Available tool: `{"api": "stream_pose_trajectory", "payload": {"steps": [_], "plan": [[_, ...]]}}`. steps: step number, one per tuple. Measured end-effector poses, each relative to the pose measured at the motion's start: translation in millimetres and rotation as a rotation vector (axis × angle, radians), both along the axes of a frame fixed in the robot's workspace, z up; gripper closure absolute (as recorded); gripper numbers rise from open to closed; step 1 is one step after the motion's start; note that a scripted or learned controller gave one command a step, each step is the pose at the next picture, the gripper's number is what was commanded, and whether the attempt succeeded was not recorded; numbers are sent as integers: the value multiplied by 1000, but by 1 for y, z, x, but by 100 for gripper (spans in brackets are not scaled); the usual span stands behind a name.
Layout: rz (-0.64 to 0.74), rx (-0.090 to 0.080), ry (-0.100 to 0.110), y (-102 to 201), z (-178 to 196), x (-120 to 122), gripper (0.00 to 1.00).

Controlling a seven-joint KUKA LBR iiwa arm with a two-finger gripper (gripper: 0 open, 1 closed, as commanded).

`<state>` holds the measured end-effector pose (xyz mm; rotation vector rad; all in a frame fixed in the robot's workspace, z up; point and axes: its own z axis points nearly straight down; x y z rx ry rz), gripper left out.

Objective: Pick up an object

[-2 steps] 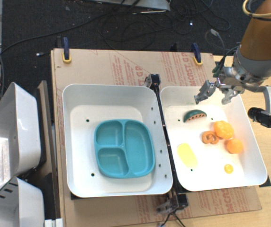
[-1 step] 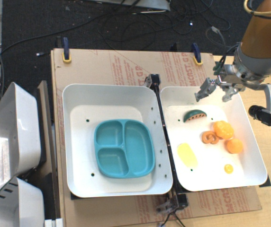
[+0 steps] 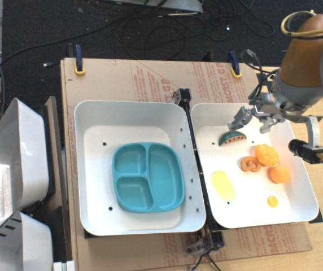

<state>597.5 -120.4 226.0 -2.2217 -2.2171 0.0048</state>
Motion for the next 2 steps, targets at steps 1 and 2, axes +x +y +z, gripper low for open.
{"api": "stream_pose_trajectory", "payload": {"steps": [1, 2], "plan": [[3, 1, 0, 8, -48, 3, 0], [2, 1, 0, 17, -96, 1, 0]]}}
